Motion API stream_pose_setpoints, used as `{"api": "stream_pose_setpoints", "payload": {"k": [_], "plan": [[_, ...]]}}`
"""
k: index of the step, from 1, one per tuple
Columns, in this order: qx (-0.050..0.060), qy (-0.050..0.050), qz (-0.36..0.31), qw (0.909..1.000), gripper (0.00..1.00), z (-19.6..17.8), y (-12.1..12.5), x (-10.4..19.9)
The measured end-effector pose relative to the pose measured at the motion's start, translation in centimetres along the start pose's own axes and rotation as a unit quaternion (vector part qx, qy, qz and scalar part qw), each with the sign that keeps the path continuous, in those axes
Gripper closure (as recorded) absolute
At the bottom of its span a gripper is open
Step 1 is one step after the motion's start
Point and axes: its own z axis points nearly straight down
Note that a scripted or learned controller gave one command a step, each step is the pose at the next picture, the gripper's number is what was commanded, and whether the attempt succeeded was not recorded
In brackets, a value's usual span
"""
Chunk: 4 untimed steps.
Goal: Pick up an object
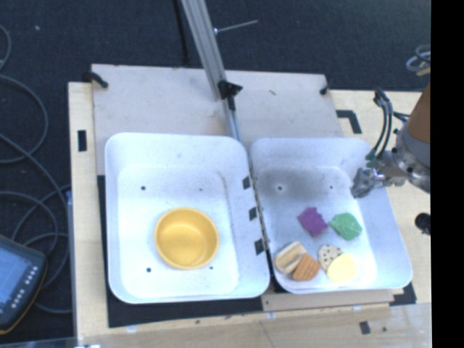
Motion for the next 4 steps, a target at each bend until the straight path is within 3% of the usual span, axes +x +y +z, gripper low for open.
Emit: {"api": "stream_pose_setpoints", "payload": {"k": [1, 4], "plan": [[0.005, 0.0, 0.003, 1.0, 1.0, 2.0, 0.0, -0.2], [0.002, 0.002, -0.005, 1.0, 1.0, -1.6, 0.1, 16.0]]}}
